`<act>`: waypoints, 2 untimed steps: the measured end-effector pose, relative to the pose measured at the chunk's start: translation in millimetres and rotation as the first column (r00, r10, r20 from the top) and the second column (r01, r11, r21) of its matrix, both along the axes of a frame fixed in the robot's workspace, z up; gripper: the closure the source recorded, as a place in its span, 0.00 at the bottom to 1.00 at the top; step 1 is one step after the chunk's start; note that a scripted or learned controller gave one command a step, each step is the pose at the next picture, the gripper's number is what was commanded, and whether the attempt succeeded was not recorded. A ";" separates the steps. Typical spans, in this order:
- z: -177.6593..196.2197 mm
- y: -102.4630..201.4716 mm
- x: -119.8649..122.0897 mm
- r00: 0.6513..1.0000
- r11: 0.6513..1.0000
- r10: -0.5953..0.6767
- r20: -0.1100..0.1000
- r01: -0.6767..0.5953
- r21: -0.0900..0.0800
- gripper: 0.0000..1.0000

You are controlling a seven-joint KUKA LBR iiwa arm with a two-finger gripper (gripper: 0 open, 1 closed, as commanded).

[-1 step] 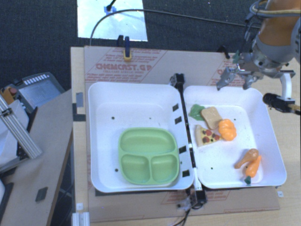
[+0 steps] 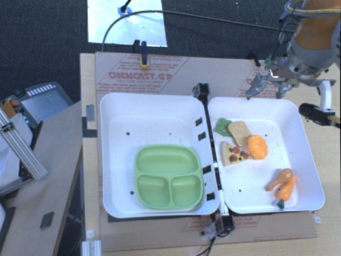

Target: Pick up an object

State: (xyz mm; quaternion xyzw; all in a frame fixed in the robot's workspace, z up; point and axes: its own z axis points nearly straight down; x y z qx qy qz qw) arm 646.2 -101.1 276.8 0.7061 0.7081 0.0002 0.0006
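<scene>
White bins (image 2: 154, 103): 2; green tray (image 2: 169, 176): 1

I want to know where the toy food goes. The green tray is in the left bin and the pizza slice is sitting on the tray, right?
Not quite. The green tray is in the left bin, but the pizza slice isn't on it. The camera view shows the slice lying in the right bin, beside the orange piece and the toast.

Reaching in from the right, grey with an orange band above the wrist (upper corner of view); gripper (image 2: 269, 88) angled downward, fingers spread apart, nothing between them.
</scene>
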 end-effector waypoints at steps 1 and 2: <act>-55.3 -0.3 9.7 1.000 1.000 0.000 -0.003 0.000 0.000 0.00; -101.0 -2.1 18.1 1.000 1.000 0.000 -0.002 0.000 0.000 0.00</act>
